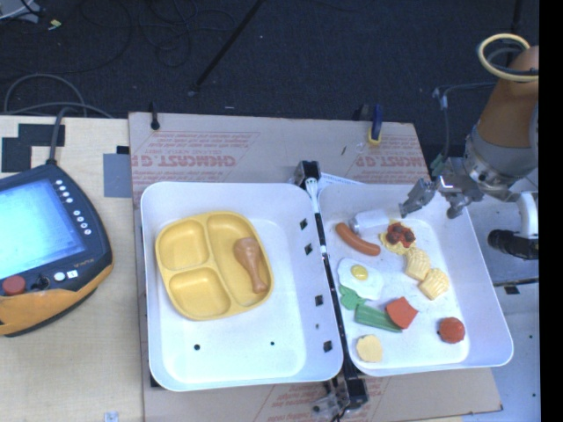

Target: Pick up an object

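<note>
Toy food fills the right bin (493, 323): a sausage (356, 239) lies near its upper left, with a fried egg (360, 276) just below it. Right of the sausage sits a small yellow piece with red topping (399, 235), and below that two corn pieces (417, 263) (434, 282) lie close together. A green piece (369, 315) rests along the lower left, touching a red wedge (402, 312) on its right. A round red piece (451, 329) lies apart toward the lower right, and a pale yellow round piece (369, 349) sits near the bottom edge.

The left bin (176, 350) holds a yellow divided tray (189, 244) with three compartments; a drumstick (251, 264) lies in the long right compartment, tilted, its thick end uppermost.

The gripper (437, 198) hangs over the upper right corner of the right bin, above the food and touching none of it. Its two fingers are spread apart, one tip toward the left and one toward the right, with nothing between them. The grey arm with its orange band (508, 117) rises behind it to the right.

Both bins rest on a cardboard sheet (264, 148) on the bench. A teach pendant (44, 236) with a lit screen lies well to the left of the bins
</note>
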You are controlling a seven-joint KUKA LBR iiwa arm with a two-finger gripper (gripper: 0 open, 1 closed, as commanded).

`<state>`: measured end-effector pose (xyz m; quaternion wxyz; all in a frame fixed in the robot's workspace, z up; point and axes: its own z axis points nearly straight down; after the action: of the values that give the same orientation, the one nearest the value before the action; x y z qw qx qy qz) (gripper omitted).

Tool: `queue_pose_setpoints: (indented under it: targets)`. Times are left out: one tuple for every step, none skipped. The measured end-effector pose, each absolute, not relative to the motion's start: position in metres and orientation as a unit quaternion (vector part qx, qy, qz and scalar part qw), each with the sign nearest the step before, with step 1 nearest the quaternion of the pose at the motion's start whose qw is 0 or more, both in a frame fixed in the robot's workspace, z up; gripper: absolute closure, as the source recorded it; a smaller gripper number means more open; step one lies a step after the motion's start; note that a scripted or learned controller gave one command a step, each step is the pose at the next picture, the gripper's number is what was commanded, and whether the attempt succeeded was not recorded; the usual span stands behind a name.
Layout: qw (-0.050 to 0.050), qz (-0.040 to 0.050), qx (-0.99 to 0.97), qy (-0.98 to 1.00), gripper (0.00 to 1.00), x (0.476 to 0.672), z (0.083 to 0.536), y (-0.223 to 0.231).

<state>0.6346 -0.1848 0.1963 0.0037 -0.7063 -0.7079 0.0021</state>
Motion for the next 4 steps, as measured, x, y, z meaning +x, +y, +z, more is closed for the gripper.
queue_pose_setpoints:
  targets:
    - [0.000,-0.0003,-0.707,-0.707,0.00,0.552,0.099,-0.182]
    - [-0.009,-0.0028,-0.708,-0.706,0.00,0.500,0.091,-0.156]
    - [-0.009,-0.0017,-0.710,-0.704,1.00,0.501,0.100,-0.159]
    - [0.005,0.0011,-0.705,-0.709,1.00,0.475,0.140,-0.088]
